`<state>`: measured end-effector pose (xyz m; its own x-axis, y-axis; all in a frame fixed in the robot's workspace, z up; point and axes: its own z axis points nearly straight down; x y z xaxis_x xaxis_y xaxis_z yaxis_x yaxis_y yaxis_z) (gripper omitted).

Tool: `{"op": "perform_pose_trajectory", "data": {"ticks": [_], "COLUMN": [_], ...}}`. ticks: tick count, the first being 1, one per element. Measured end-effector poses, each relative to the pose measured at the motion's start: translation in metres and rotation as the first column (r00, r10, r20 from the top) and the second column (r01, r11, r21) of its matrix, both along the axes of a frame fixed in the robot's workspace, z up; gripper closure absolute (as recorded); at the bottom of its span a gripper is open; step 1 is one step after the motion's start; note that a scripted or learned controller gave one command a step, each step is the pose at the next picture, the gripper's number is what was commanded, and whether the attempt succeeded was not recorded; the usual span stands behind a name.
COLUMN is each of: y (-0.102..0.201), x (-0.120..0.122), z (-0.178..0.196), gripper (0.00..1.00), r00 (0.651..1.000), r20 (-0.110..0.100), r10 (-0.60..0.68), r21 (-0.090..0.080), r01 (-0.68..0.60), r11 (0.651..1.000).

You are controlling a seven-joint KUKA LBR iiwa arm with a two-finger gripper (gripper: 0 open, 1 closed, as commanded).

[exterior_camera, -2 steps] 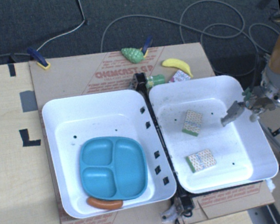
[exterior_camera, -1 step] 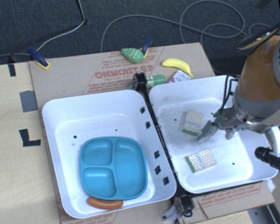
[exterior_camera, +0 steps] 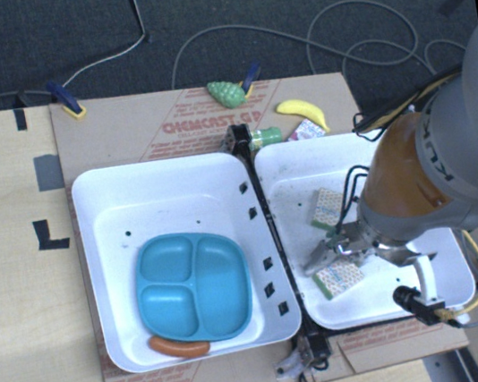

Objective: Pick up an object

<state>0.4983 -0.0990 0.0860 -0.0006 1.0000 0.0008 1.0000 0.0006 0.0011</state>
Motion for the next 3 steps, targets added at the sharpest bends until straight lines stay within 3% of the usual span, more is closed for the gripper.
{"op": "perform_pose_trajectory", "data": {"ticks": [1,2,3], "y": [0.003,0.004,0.079], "x": [-0.012,-0.012,0.038], "z": [0.001,0.01,0.098], "gripper": [0.0,1.0,1.0], "r00": [1.0,1.0,1.0], "r20": [0.007,0.006,-0.002], "r10": [0.0,0.0,0.001], "r21": [-0.004,-0.003,0.0], "r01": [0.0,0.0,-0.001], "r11": [1.0,1.0,1.0]}}
